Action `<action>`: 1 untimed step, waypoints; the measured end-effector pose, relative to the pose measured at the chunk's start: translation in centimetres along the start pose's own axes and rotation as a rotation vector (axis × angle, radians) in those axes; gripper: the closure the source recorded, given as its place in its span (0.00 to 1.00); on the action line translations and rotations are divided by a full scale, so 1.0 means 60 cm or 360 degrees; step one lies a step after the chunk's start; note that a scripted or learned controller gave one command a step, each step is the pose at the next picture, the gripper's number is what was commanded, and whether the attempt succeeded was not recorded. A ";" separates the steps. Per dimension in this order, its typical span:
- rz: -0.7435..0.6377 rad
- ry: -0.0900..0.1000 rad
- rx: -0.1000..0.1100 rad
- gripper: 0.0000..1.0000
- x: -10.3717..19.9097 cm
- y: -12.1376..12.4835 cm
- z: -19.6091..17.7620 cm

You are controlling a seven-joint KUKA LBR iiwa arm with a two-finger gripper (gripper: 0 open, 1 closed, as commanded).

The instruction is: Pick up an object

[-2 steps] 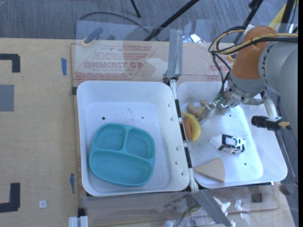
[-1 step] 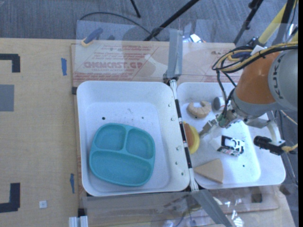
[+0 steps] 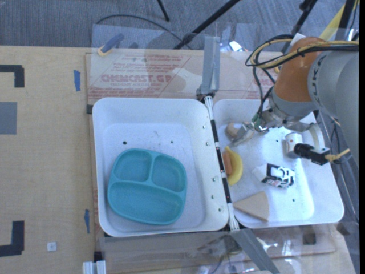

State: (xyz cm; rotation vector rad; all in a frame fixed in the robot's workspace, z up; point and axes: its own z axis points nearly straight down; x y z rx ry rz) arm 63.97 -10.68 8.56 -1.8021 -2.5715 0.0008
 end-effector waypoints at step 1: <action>-0.0012 -0.0002 0.0005 0.00 -0.006 0.046 0.002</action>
